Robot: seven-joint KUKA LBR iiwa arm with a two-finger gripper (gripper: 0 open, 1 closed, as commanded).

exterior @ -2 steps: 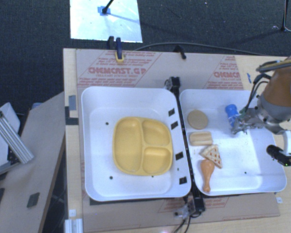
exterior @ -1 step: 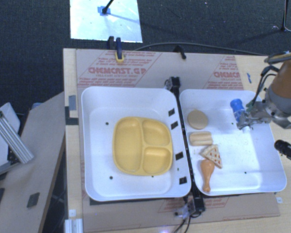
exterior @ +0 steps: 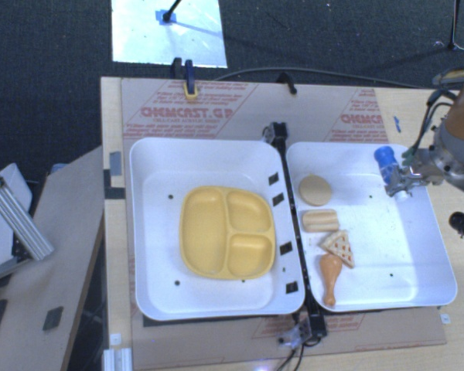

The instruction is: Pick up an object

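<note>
Tool (exterior: 400, 181) at right bin (exterior: 429, 230) far edge, grip state unclear; food toys well apart, risks empty grab.

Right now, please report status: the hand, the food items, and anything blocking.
Hand over right bin's far corner, a blue thing at its tip. Four food toys along the bin's left side, untouched: cookie, bun, pizza slice, drumstick. Nothing blocking.

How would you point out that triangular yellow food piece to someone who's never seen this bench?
Look in the right white bin, at the column of toy foods along its left side. The pizza wedge is third down, between the pale bread roll and the drumstick. It alone is triangular with red dots.
</note>
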